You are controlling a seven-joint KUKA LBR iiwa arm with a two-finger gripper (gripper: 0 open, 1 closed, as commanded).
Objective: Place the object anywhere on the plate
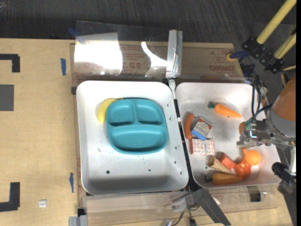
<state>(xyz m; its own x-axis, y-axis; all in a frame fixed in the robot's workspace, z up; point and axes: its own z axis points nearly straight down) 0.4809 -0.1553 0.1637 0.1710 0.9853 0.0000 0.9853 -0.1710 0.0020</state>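
the object to move is not named, so it is taken here to be the small orange ball (252, 157) in the right bin (225, 91), since it lies closest to the gripper (248, 138), just below and a little right of it. it looks like a toy fruit: probably light, hard and smooth, so it may roll or squirt out if pinched off-centre. the safest hold would be straight across its middle, from above, with the fingers coming down either side.

touching or nearly touching the ball on its lower left is a red toy piece (241, 169), and beside that a small orange block (227, 162) and a long orange carrot-like piece (225, 178) along the bin's near wall. this crowding leaves little room for a finger on that side. further off in the same bin are another carrot (225, 110) near the top, a printed packet (202, 147) and a curved orange-red piece (188, 125) by the divider.

the gripper hangs low over the bin's right side; whether it is spread or closed i cannot tell, and nothing can be seen held in it.

the plate (137, 125), a teal one with three sections, sits in the left bin (131, 173), well apart from the ball, with something yellow (103, 108) peeking from under its upper left edge. the carry would need to clear the divider between the bins.
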